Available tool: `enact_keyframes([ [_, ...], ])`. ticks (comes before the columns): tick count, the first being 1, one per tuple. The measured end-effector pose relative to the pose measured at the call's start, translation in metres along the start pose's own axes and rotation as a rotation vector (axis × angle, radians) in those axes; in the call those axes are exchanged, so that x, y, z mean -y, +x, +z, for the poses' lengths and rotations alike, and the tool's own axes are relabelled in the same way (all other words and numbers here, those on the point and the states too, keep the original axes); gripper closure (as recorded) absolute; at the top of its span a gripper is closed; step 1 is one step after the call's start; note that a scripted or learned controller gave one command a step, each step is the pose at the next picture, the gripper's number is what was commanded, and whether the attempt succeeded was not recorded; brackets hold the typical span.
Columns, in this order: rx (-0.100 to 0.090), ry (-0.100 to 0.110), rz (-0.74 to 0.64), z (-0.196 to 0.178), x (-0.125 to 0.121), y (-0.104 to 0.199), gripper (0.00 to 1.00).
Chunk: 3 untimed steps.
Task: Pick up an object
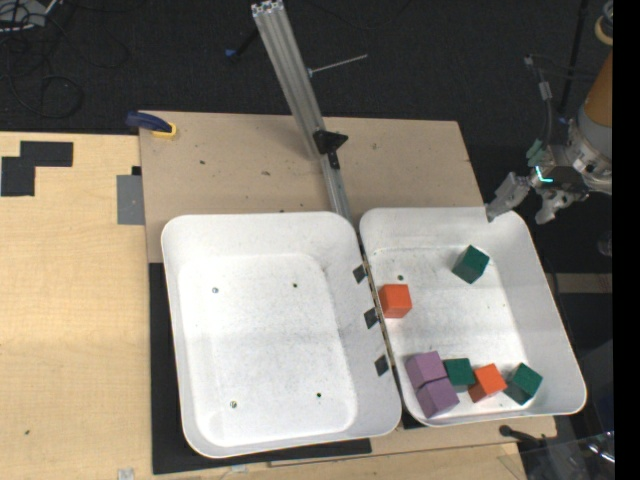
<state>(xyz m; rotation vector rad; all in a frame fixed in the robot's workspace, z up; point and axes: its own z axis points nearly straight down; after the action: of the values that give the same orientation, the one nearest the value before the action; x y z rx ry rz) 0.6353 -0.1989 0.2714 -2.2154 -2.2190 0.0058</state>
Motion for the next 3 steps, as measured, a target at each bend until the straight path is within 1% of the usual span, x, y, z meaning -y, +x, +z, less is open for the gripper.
enact_keyframes([
  [1,0.002,-0.004,-0.003,-0.003,-0.001,0.0,0.0],
  [2,0.0,0.0,-0.005,0.046,-0.009,0.003,0.0],
  [3,-0.001,0.002,-0.001,0.112,-0.007,0.006,0.0],
])
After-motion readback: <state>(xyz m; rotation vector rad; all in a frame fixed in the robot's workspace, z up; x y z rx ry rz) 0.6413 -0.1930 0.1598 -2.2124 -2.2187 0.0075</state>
